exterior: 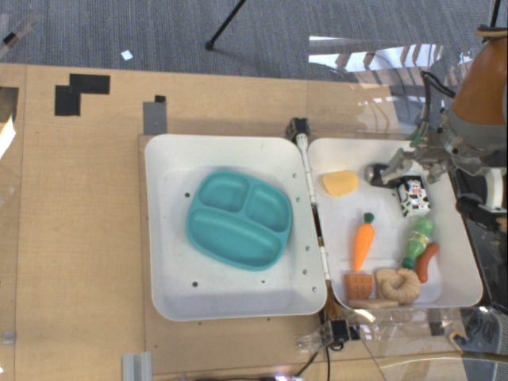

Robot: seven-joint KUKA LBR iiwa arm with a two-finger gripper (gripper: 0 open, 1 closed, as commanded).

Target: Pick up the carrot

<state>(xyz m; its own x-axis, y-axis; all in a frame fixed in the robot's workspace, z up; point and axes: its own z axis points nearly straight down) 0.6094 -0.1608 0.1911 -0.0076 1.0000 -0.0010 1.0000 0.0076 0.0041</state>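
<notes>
Wood counter (79, 236), two white bins. Carrot (363, 243) lies mid right bin (468, 292). Claw (394, 171) above it, upper right; grip state unclear.

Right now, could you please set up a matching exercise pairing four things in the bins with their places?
Things:
1. carrot
2. teal plate
3. yellow piece
4. waffle

Places:
A. near left corner of the right bin
B. middle of the left bin
C. far left part of the right bin
D. middle of the right bin, leaves pointing to the far side

Pairs: 1-D, 2-B, 3-C, 4-A
</notes>
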